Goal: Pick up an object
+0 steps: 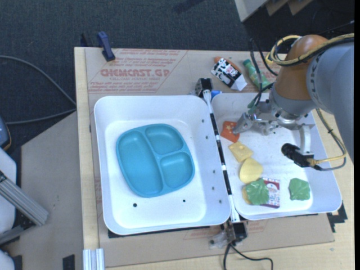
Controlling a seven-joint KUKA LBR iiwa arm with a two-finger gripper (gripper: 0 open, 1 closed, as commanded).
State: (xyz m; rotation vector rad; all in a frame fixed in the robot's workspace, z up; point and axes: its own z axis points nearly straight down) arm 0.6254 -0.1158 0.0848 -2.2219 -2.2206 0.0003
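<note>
The right bin (320, 198) holds several small items: an orange piece (229, 131), a pale yellow wedge (240, 151), a yellow rounded piece (251, 170), a green leafy piece (257, 193), a red-and-white packet (273, 193) and another green piece (299, 189). My gripper (257, 122) hangs low over the back of this bin, just right of the orange piece. The grey arm with its orange band (298, 66) comes in from the right above it. Nothing shows held in the gripper.
The left bin (112, 207) carries a blue divided plate (156, 159). Behind the bins on the bench lie a black-and-white object (228, 73), a green object (256, 75) and a blue clip (105, 45). A black cable end (295, 153) hangs over the right bin.
</note>
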